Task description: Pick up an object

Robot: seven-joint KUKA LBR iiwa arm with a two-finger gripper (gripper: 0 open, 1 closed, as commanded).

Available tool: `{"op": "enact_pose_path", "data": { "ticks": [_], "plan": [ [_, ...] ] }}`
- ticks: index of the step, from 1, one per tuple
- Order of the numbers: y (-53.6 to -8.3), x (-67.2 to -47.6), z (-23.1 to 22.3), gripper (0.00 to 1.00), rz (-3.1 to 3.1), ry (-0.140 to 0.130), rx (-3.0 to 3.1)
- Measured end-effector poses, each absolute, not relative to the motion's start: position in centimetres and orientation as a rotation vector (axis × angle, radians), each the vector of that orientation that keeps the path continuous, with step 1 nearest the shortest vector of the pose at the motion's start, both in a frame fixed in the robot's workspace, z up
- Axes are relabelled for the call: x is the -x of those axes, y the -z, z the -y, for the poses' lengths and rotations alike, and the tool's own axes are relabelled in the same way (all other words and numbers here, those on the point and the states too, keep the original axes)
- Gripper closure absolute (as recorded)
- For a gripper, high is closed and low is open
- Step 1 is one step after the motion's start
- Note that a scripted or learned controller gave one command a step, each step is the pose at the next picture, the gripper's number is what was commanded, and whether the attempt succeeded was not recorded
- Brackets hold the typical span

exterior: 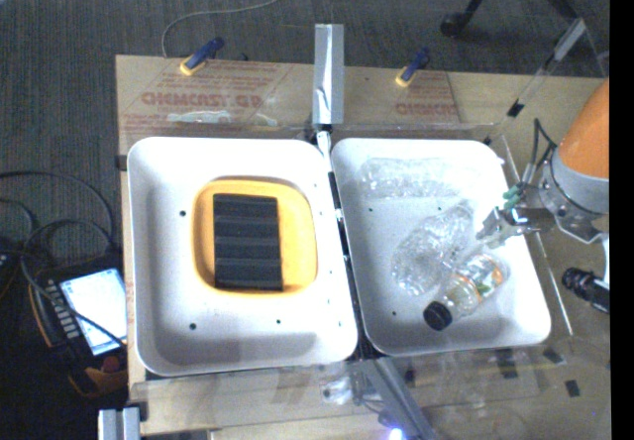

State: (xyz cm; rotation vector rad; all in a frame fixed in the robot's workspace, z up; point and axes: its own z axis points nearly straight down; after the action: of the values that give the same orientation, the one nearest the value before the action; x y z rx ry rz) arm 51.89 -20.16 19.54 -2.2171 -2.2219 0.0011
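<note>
We count 2 white bins, 2 clamps and 1 yellow tray. We also see 3 clear plastic bottles.

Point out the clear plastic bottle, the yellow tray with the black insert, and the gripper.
clear plastic bottle (466, 291), camera view, on its body near the label.
yellow tray (303, 230), camera view, on its right rim.
gripper (500, 225), camera view, at its fingertips over the right bin.

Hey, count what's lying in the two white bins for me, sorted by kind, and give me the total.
Yellow rectangular tray with a black ribbed insert, left bin: 1
Clear plastic bottle with a black cap, right bin: 1
Crumpled clear plastic pieces, right bin: 2, as far as the clear film lets me tell, the second near the far wall
Total: 4
</note>
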Motion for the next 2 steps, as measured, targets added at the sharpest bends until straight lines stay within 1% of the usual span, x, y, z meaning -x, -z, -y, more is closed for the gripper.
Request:
{"op": "enact_pose_path", "data": {
  "ticks": [1, 2],
  "plan": [
    [-12.6, -53.8, 22.3, 0.0, 2.388, -0.003, 2.04],
    [-13.2, -48.4, 21.5, 0.0, 2.464, -0.001, 1.946]
  ]
}}
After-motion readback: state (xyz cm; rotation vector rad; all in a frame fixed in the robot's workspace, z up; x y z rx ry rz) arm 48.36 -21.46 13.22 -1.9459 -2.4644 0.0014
